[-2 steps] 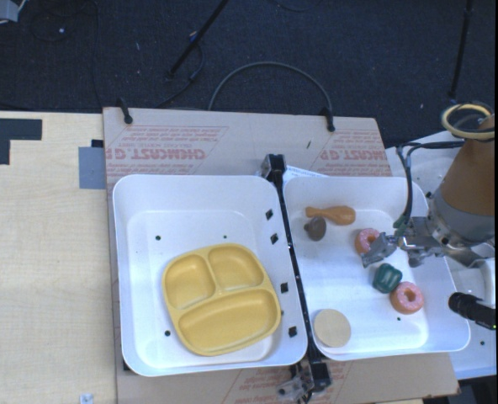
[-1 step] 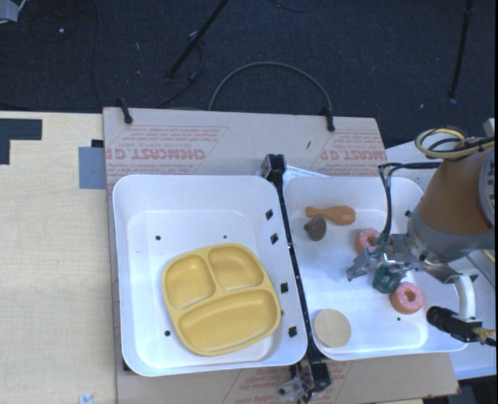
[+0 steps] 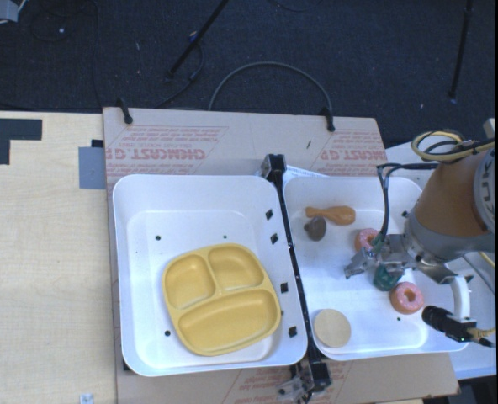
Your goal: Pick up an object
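Camera view: the pincer (image 3: pixel 382 269) sits low in the right bin (image 3: pixel 350 345), right of the frame, over a teal thing (image 3: pixel 386 278). Open or closed, I cannot tell. A pink donut (image 3: pixel 407 297) lies just beside it.

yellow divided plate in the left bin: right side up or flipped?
Right side up. The yellow plate lies flat in the left bin with its three compartments facing up.

The bins (image 3: pixel 140 217) look like smooth glossy white plastic (the yellow tray (image 3: pixel 222 300) more matt), on bare cardboard (image 3: pixel 232 141).
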{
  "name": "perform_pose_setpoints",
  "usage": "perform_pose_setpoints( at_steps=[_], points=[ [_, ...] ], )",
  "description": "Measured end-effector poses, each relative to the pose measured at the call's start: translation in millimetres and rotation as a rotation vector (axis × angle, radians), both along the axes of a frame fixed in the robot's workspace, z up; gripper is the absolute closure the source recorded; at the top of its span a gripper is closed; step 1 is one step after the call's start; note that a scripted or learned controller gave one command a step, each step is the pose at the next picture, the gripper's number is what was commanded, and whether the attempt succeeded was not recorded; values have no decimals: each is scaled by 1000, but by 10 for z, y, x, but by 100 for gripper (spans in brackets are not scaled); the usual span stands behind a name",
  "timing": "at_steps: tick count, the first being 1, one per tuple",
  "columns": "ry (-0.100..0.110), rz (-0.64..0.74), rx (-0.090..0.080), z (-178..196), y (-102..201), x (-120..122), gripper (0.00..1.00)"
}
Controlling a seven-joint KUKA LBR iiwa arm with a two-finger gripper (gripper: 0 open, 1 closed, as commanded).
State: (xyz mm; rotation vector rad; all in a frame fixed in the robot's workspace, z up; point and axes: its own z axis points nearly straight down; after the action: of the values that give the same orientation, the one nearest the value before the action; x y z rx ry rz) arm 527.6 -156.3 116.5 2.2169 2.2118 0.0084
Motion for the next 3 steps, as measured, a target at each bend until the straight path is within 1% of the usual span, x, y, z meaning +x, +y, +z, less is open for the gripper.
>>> perform_pose_setpoints(
  at_steps=[1,2,3],
  points=[
    [7,-2,3,67,1,-14,100],
    [9,5,3,650,40,69,100],
    [9,4,3,1138,34,76,100]
  ],
)
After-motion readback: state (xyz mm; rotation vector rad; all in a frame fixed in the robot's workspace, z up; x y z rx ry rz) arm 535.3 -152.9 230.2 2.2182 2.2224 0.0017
